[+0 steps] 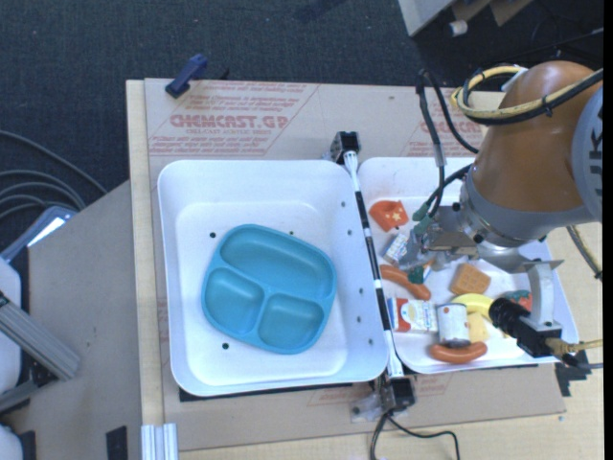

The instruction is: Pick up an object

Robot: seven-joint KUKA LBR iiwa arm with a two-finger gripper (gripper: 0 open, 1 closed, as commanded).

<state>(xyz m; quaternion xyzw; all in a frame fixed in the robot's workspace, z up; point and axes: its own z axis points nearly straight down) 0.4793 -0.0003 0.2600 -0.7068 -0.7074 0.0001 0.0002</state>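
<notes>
The right bin [383, 172] holds several toy foods. A red strawberry-like piece [388, 214] lies at its back left, with an orange carrot [402, 278] in front of it. Further front are a tan cracker [469, 281], a yellow banana [476, 304], a small white can [451, 322], a red packet [412, 314] and a red sausage [458, 353]. My gripper [418, 243] hangs low over the left middle of this bin, between the strawberry and the carrot, close to a small silvery-green item [398, 249]. The orange-banded wrist [532, 151] hides the bin's right side.
The left bin [182, 257] carries a blue three-part plate [268, 287]. A black divider rail [369, 247] runs between the bins. A black camera mount [527, 329] sticks out over the right bin's front right. Cardboard [230, 118] lies behind the bins.
</notes>
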